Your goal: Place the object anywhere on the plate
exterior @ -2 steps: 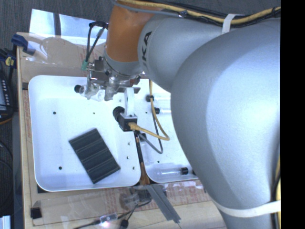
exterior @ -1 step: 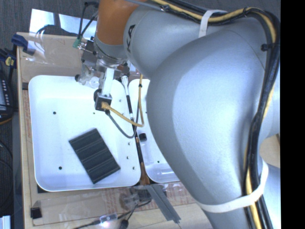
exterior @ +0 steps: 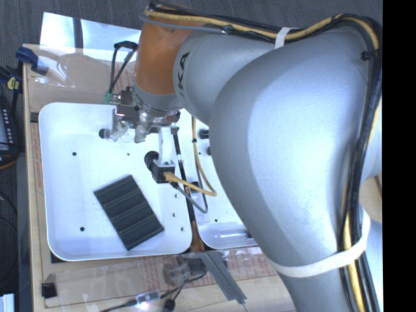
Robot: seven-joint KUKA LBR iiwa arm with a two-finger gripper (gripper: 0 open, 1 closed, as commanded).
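A pale wooden tabletop (exterior: 39,90) carries two shallow white bins side by side, with dark carpet beyond its far edge. In the left bin (exterior: 55,174) a dark ribbed rectangular slab (exterior: 128,212) lies flat and tilted near the front wall, apparently the object to be moved. No plate can be made out, and most of the right bin (exterior: 224,236) is hidden beneath the arm, so the task seems hardly begun: the slab has yet to be picked up and carried over. The end effector (exterior: 133,132) hangs over the left bin's far part, well apart from the slab; whether it is open cannot be told. To the right, the grey arm (exterior: 286,142) with its orange band (exterior: 156,57) reaches in steeply.
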